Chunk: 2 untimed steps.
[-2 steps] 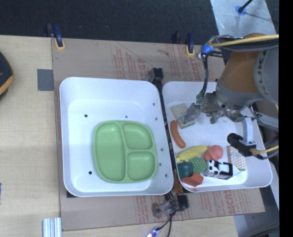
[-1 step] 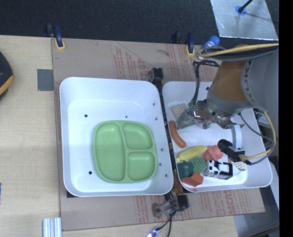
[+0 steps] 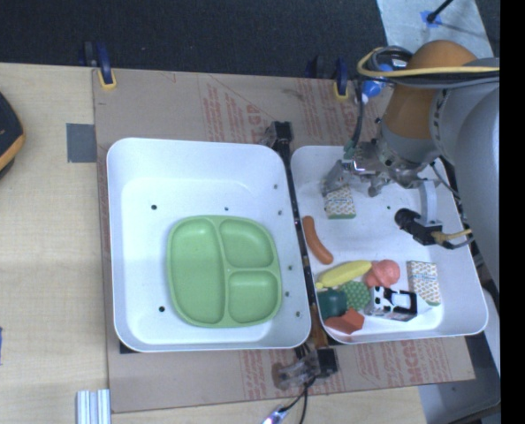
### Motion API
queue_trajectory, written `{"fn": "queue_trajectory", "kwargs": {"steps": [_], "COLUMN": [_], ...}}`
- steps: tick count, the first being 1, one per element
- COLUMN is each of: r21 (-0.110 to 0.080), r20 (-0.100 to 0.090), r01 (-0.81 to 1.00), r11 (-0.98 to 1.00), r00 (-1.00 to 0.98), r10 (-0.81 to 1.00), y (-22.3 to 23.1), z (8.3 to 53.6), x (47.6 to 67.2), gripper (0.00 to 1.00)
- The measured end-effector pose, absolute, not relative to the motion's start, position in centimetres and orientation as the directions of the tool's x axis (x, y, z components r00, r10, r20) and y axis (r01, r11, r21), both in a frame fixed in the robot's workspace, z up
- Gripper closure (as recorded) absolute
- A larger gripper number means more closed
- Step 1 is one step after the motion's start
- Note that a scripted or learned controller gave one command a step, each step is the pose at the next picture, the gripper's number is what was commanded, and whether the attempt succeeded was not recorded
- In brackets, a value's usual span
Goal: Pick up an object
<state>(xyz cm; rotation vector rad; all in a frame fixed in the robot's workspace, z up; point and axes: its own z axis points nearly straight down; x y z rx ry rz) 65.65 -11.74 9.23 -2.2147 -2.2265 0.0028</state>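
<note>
The gripper (image 3: 340, 186) is low in the right bin (image 3: 461, 325), at its far left part, and a small patterned packet (image 3: 340, 205) lies just under it. I cannot tell the state of the jaws. A green plate (image 3: 223, 270) with 3 compartments lies in the left bin (image 3: 130, 175).

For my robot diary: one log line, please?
arm: over right bin | pincer: above patterned sponge | green plate: left bin

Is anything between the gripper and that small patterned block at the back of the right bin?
Nothing visible. The gripper sits directly above the patterned block, with bare bin floor around it. The sausage and the toy pile lie nearer the camera, apart from it.
</note>
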Motion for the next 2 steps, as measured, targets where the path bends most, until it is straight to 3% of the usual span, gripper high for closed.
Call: {"fn": "queue_trajectory", "kwargs": {"steps": [1,2], "r21": [-0.005,-0.007], "r20": [0.000,0.000], "r01": [1.000,1.000], "r11": [0.006,0.008], "r00": [-0.006,-0.008], "r10": [1.000,1.000], "y": [-9.8,-9.9], "z": [9.2,10.2], "x": [65.6,65.6], "gripper": [0.00,1.00]}}
